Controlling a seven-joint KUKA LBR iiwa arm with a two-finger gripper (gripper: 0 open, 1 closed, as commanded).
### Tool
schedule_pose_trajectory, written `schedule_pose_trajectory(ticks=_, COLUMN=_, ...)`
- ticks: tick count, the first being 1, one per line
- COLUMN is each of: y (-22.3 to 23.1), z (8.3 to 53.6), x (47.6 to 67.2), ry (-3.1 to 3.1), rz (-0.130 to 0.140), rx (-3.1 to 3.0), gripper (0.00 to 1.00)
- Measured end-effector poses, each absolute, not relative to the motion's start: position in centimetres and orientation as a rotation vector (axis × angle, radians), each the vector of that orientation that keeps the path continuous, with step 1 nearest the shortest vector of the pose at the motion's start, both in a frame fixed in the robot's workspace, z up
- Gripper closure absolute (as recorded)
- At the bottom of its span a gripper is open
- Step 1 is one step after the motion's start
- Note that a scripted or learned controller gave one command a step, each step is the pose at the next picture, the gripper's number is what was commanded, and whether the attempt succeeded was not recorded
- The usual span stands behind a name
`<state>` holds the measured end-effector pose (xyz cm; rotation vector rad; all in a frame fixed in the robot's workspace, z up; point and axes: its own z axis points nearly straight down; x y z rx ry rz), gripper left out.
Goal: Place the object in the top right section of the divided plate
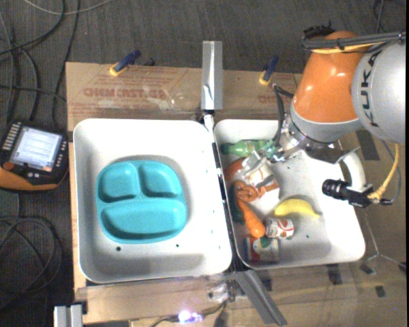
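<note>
A turquoise divided plate [144, 201] lies in the left bin [88, 142], with two small sections at its far side and one long section at the near side; nothing lies on it. My gripper [258, 169] hangs low in the right bin [341, 240], over the pile at that bin's left side. Under and around it are a green object [244, 147], an orange-red piece [234, 167] and an orange toy [246, 195]. I cannot make out what sits between the fingers.
A yellow banana [298, 208], a carrot [253, 222] and a red and white can [281, 229] lie in the right bin's near half. A metal post [211, 73] stands behind the bins. A handheld pendant [28, 154] rests left of the bench.
</note>
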<state>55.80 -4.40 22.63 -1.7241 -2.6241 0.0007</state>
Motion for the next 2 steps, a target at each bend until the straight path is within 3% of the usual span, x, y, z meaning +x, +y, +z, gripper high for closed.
schedule_pose_trajectory(ticks=1, y=1.4, z=23.8, x=61.9, ry=-2.657, rz=0.002, rx=-1.675, gripper=1.0)
schedule_pose_trajectory(ticks=2, y=10.3, z=19.5, x=62.0, ry=-2.69, rz=0.004, rx=-1.619, gripper=1.0)
